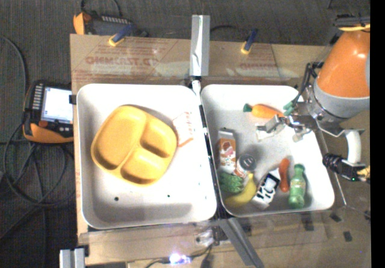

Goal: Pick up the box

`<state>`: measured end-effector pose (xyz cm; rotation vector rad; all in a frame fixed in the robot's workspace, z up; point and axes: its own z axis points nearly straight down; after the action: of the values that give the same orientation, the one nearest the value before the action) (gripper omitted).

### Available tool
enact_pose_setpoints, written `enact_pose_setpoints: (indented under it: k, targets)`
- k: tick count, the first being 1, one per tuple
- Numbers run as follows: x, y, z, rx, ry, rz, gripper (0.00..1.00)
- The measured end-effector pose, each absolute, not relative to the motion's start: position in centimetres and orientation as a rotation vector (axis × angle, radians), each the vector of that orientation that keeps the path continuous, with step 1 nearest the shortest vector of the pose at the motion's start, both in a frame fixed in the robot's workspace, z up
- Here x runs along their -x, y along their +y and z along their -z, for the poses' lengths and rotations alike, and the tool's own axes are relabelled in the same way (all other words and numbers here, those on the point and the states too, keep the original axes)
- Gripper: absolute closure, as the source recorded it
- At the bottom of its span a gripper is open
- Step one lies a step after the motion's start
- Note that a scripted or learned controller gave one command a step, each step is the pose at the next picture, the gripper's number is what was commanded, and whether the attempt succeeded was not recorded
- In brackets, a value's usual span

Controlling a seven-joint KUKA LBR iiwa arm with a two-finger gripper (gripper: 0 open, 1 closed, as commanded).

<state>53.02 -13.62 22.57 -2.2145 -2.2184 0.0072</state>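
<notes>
The box (pixel 226 150) is a small carton with a red and orange picture, lying near the left wall of the right bin (pixel 313 200). My gripper (pixel 283 130) hovers over the upper right part of that bin, to the right of the box and clear of it. Its fingers (pixel 268 127) stand open with nothing between them. An orange carrot (pixel 264 110) lies just up and left of the gripper.
Below the box lie a grey can (pixel 246 163), a banana (pixel 242 193), green leaves (pixel 228 180), a black and white carton (pixel 266 188), a small red-orange item (pixel 284 170) and a green bottle (pixel 297 184). The left bin (pixel 96 200) holds a yellow divided plate (pixel 135 143) and a white-red packet (pixel 185 127).
</notes>
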Motion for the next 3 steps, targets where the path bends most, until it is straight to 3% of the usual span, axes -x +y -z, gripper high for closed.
enact_pose_setpoints:
  k: [1,2,3]
  targets:
    - [-55.2,-10.3,-12.4,2.233,-2.210,0.001,0.00]
    - [-64.0,-14.6,-8.8,2.262,-2.190,0.005,0.00]
    - [-66.7,-11.2,-8.8,2.567,-1.816,-0.017,0.00]
